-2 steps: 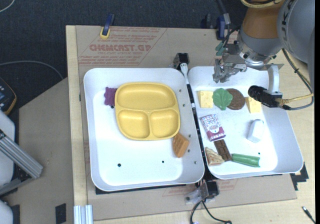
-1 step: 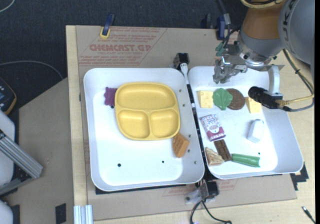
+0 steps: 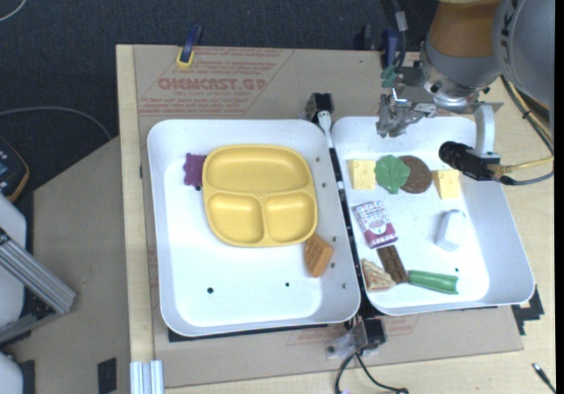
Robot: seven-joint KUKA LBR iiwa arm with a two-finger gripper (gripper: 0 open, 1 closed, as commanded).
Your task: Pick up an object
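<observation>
My gripper (image 3: 396, 122) hangs over the back left rim of the right bin (image 3: 502, 242), its fingers slightly apart and nothing between them. Just in front of it in that bin lie a yellow square slice (image 3: 362, 174), a green leaf (image 3: 392, 173), a brown round patty (image 3: 418, 176) and a second yellow piece (image 3: 448, 183). Further forward are a red-and-purple packet (image 3: 374, 222), a white block (image 3: 450, 229), a brown bar (image 3: 391, 262), a tan wedge (image 3: 376, 275) and a green pod (image 3: 432, 280).
The left bin (image 3: 176, 278) holds a yellow divided plate (image 3: 260, 192), a purple piece (image 3: 193, 169) at the plate's left edge and a brown crust piece (image 3: 318, 255) near the bin's right wall. A black cylinder on the arm (image 3: 463, 159) juts over the right bin's back.
</observation>
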